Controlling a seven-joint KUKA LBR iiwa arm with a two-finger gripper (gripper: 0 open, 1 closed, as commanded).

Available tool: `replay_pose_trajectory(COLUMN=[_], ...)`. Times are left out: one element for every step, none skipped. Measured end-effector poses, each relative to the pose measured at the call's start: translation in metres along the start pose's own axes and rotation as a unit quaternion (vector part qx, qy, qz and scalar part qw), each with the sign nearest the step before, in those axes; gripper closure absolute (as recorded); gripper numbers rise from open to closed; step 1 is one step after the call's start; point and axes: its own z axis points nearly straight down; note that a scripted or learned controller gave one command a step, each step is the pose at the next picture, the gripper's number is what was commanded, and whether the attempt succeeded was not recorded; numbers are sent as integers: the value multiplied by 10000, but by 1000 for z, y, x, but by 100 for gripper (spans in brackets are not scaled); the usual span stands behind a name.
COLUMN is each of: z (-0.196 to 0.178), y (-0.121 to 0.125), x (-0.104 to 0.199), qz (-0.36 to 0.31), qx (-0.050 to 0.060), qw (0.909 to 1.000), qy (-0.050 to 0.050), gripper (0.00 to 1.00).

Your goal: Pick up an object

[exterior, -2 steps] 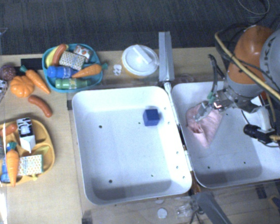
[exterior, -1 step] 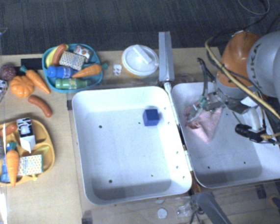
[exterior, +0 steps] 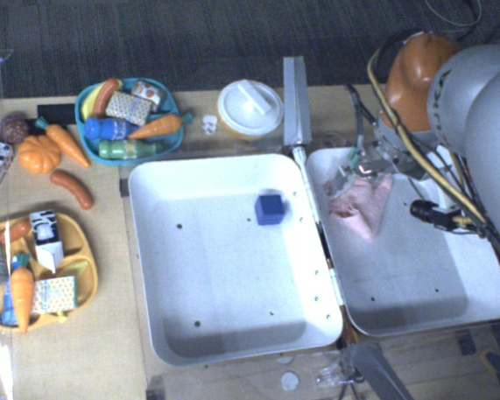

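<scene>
White bins (exterior: 238, 345): one blue cube (exterior: 270, 209), one pink object (exterior: 362, 203).

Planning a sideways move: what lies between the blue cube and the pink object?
In the camera view, bare bin floor, then the two bins' adjoining rims, separate the blue cube from the pink object.

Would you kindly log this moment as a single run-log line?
arm: over right bin | gripper: at pink object, far-left corner, grasp unclear | blue cube: left bin, untouched

Two white bins (exterior: 229, 258) sit on the worktop (exterior: 114, 340), holding one blue block (exterior: 270, 208) and one pink cloth (exterior: 362, 203), beside one blue bowl (exterior: 130, 120), one yellow tray (exterior: 35, 270) and one white lid (exterior: 251, 107).
</scene>
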Motion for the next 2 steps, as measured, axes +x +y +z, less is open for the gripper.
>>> replay_pose_trajectory(z=[-13,-93], y=[1,18], x=[-4,45], qz=[-7,-1424], qx=[-44,-14], qw=[10000,9898], qy=[-58,4], gripper=[100,100])
